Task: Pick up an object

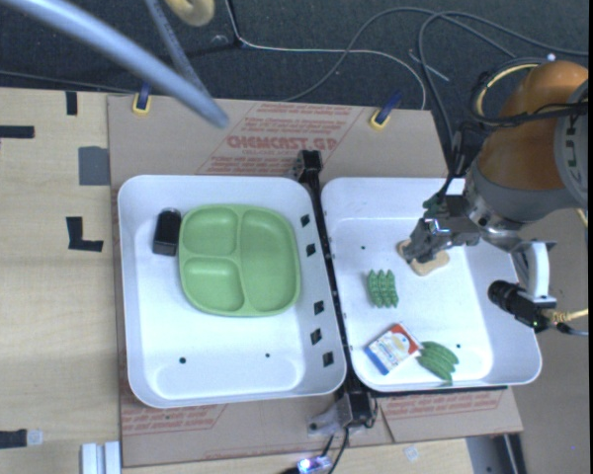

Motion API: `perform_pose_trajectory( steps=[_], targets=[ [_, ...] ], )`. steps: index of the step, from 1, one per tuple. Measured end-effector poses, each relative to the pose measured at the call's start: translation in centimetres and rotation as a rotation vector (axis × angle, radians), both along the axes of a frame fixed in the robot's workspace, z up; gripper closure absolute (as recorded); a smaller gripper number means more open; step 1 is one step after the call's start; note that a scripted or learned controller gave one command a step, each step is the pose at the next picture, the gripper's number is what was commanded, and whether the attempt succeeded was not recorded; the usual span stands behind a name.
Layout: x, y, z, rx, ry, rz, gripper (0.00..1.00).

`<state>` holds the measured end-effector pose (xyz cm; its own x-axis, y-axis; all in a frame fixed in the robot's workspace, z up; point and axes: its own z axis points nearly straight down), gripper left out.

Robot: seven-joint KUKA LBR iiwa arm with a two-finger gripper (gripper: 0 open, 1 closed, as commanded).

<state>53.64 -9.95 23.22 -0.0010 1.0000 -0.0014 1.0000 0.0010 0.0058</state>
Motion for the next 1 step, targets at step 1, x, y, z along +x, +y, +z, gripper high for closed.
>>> perform_pose_trajectory(
  steps=[1],
  targets=[
    [0.11,-0.03,5.31,0.0,0.001,0.0,1.0]
  ],
)
